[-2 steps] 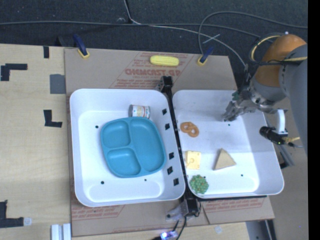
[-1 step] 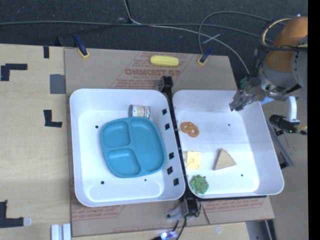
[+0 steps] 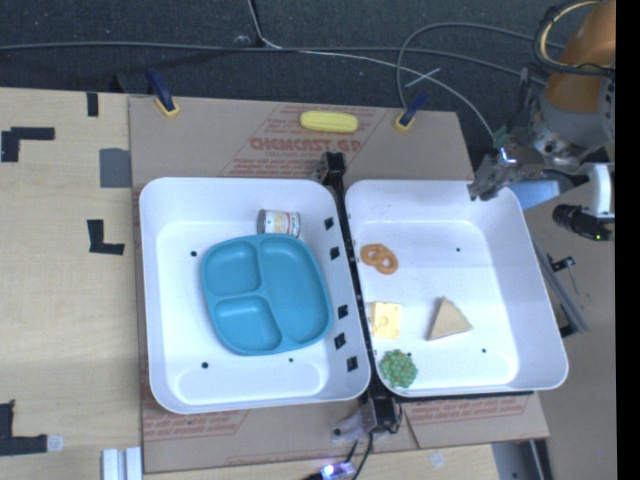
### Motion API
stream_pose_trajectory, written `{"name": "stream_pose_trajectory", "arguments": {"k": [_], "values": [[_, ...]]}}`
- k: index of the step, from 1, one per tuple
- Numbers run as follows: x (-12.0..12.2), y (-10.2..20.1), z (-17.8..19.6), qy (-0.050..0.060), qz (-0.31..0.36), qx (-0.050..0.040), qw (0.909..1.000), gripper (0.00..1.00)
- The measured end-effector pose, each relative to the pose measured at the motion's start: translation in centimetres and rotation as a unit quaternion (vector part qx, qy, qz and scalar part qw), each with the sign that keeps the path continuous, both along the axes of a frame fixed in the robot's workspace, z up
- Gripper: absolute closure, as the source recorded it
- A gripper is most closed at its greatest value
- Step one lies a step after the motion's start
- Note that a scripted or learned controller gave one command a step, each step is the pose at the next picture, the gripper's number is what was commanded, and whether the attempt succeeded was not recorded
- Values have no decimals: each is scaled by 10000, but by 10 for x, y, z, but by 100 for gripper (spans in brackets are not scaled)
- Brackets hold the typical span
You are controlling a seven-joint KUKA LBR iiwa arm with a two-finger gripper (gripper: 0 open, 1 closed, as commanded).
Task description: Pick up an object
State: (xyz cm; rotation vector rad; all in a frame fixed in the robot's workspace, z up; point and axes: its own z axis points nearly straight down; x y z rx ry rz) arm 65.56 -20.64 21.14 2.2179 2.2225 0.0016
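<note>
Nothing is held yet, so the pick is judged wholly undone. Gripper (image 3: 487, 181) is seen at the far right corner of the right bin (image 3: 500, 298), above its rim; whether it is open or closed cannot be told. Candidate objects lie in that bin: pretzel (image 3: 379, 258), yellow block (image 3: 386, 320), wedge (image 3: 449, 320), green cluster (image 3: 399, 368). Left bin (image 3: 165, 268) holds blue tray (image 3: 266, 295) and can (image 3: 279, 223). Approach, descent and grasp remain.

Wood tabletop (image 3: 60, 298), cardboard sheet (image 3: 290, 138) at center, 2 white bins (image 3: 165, 298) side by side, yellow obj (image 3: 329, 122) at 12 o'clock.
</note>
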Motion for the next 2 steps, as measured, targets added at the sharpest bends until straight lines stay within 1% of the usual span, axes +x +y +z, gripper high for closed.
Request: {"name": "stream_pose_trajectory", "arguments": {"k": [1, 2], "values": [[0, 0, 27, 5, -5, 3, 10000, 100], [-21, 50, 20, 23, 1, 2, 10000, 100]]}}
